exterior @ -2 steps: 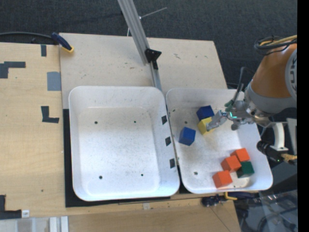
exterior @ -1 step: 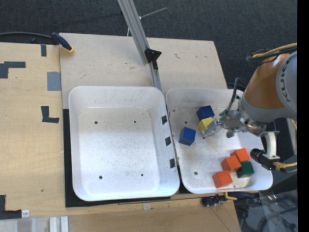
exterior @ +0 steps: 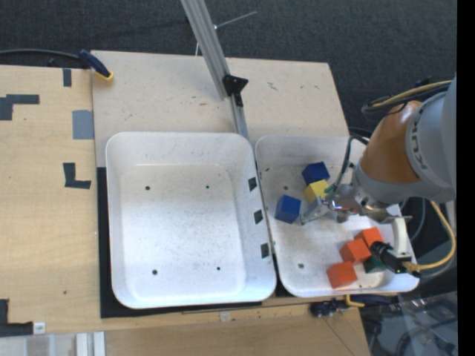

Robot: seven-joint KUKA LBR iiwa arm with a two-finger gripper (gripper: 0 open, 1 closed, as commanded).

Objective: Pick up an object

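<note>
Blocks, all of them, sit in the right-hand bin [exterior: 297, 269]; any one would satisfy the task.

Left to right across the bench:
- Left bin [exterior: 122, 162]: white floor, a few dark specks, no cargo. Wooden bench top [exterior: 44, 124] beyond it carries grey tape marks.
- A slanted metal rail [exterior: 204, 28] runs down to the seam between the bins.
- Right bin, near its left side: blue block [exterior: 288, 208], lying flat, apart from the bin wall.
- Just right of it: a yellow block [exterior: 315, 190] with a second blue block [exterior: 315, 172] touching it from behind.
- Gripper [exterior: 320, 208]: down inside the bin, tips close to the yellow block and just right of the first blue block. Metal parts blur together at this slant; I cannot tell whether the jaws are open or closed, and nothing is visibly held between them.
- Lower right: orange-red blocks, one near the front wall [exterior: 342, 274], another [exterior: 355, 250] behind it, a third [exterior: 370, 237] beside that, clustered.
- Far right: the arm's grey body and orange band [exterior: 393, 154].

Judgement: descent or grasp attempt at the blue/yellow group; lift not yet shown. Next move calls for a firm close on a single block, then a straight rise. Risk: neighbours touching, so a nudge instead of a grip.
</note>
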